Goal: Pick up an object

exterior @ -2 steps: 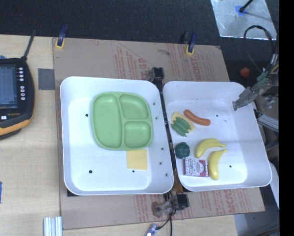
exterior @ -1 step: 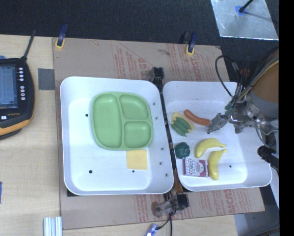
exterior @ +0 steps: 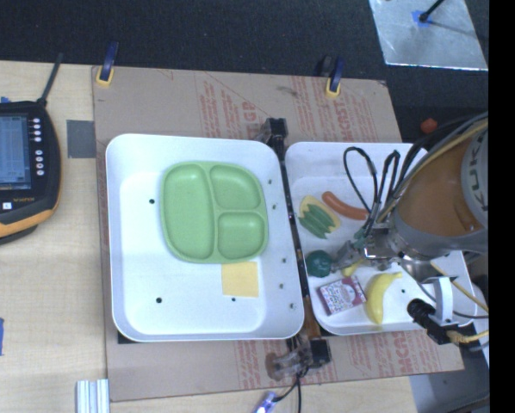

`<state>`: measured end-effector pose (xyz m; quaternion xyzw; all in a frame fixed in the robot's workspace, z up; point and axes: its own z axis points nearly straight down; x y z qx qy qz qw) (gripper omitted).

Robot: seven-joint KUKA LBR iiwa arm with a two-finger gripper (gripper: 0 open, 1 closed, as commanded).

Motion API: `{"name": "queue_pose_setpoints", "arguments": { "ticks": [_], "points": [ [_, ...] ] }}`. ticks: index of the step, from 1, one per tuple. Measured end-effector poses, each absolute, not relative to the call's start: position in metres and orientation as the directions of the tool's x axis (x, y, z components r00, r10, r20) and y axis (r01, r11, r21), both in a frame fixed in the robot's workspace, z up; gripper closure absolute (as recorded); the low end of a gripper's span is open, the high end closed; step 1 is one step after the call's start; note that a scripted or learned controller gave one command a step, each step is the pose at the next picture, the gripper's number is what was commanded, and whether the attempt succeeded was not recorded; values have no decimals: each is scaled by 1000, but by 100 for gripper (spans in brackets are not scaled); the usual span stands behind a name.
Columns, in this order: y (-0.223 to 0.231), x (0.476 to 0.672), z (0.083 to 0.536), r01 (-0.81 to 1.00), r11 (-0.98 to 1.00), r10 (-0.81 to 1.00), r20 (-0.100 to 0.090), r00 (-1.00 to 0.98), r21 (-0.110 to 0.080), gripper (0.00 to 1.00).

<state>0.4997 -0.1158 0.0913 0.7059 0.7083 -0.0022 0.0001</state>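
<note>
Camera view: I see the gripper (exterior: 359,249) low in the right bin (exterior: 309,157), grip state unreadable. Banana (exterior: 376,295) lies at its 5 o'clock, green pepper (exterior: 318,219) at 10 o'clock.

You've got 5 small objects in the right bin (exterior: 302,157): a yellow banana (exterior: 379,295) curled near the front, a pink-red packet (exterior: 340,296) lying flat just left of it, a dark green round piece (exterior: 317,261), a green-yellow corn-like piece (exterior: 315,217), and an orange-red sausage (exterior: 344,204) lying aslant behind.
</note>
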Motion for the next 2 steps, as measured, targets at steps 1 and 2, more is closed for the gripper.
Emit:
{"name": "queue_pose_setpoints", "arguments": {
  "ticks": [1, 2],
  "points": [
    [-116, 500, 101, 1000, 6, 1000, -3, -7, -4, 100],
    [-93, 477, 238, 1000, 4, 1000, 0, -4, 0, 100]
  ]
}}
